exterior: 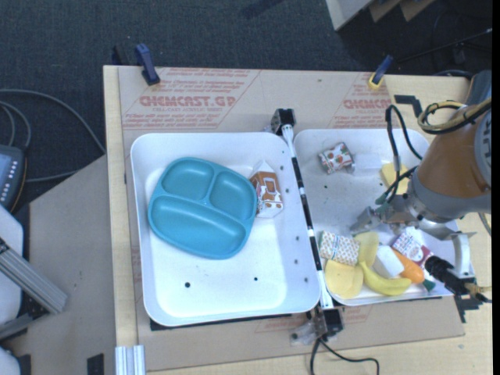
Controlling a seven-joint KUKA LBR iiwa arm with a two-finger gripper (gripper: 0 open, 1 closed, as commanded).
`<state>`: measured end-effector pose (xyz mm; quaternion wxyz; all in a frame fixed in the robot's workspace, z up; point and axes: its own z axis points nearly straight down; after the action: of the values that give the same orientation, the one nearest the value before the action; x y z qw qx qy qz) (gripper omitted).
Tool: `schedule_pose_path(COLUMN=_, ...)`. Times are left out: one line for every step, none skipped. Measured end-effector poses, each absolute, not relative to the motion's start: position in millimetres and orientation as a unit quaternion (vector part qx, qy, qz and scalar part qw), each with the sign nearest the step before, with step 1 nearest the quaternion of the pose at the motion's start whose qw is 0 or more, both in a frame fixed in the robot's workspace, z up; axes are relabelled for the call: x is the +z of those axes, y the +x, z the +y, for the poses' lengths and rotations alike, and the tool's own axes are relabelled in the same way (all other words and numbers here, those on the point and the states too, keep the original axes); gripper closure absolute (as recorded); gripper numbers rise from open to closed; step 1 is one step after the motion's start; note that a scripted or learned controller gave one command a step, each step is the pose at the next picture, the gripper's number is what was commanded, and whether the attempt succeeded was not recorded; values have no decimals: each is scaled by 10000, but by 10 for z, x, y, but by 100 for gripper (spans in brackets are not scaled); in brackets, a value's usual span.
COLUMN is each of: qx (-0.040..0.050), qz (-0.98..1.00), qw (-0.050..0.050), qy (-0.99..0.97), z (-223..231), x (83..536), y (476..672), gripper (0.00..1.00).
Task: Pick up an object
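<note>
On the tan bench (195, 100) over dark carpet (156, 14), 2 white bins (156, 287) sit; end effector (384, 213) state unclear.

Blue divided plate (203, 207) in left bin (156, 287); pincer (383, 213) low in right bin (344, 186) above banana (384, 281).

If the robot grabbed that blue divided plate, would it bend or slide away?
The blue plate looks like moulded rigid plastic, so it probably stays stiff. Its surface seems smooth and its rim low, so it may slip. It lies flat in the left bin, so it is unlikely to roll.
</note>
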<state>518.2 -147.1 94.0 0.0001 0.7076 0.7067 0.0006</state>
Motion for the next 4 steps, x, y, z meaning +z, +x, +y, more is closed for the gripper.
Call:
schedule_pose_path(qx=18, qz=7080, qw=-14, qy=7062, z=-2213, x=848, y=4804, gripper=0)
schedule_pose_path(qx=23, qz=7071, qw=28, qy=7071, z=-2226, x=952, y=4817, gripper=100)
schedule_pose_path(qx=17, qz=7076, qw=18, qy=7066, z=-1562, x=858, y=4809, gripper=100)
schedule_pose_path(qx=7, qz=7078, qw=3, qy=7064, z=-963, x=1723, y=5294, gripper=100)
